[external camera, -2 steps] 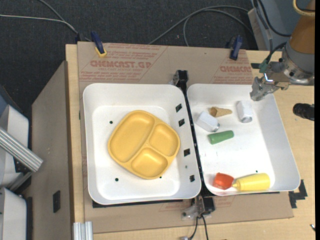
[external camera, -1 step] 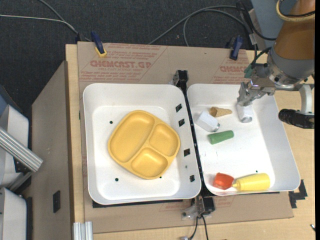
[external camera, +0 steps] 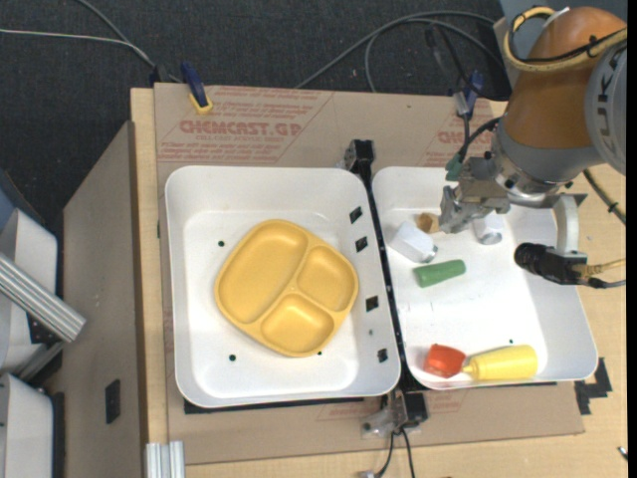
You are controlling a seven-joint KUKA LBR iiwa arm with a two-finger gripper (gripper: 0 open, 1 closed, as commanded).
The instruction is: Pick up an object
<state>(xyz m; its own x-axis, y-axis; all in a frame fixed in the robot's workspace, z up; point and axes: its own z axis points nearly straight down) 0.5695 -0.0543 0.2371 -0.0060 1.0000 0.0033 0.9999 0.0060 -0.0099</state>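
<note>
Cardboard-topped bench (external camera: 249,118): the green stick (external camera: 440,273) lay mid right bin (external camera: 557,317), just below your gripper (external camera: 468,219). It looked light, stiff; take it across its middle. Jaws' state: cannot tell.

Red printed lettering on the brown cardboard sheet (external camera: 249,118) along the tabletop's far edge reads roughly "CHEMCAST GP". More red print sits near the sheet's far right corner, too small to read. Dark letters on the grey arm (external camera: 609,98) are cut off.
</note>
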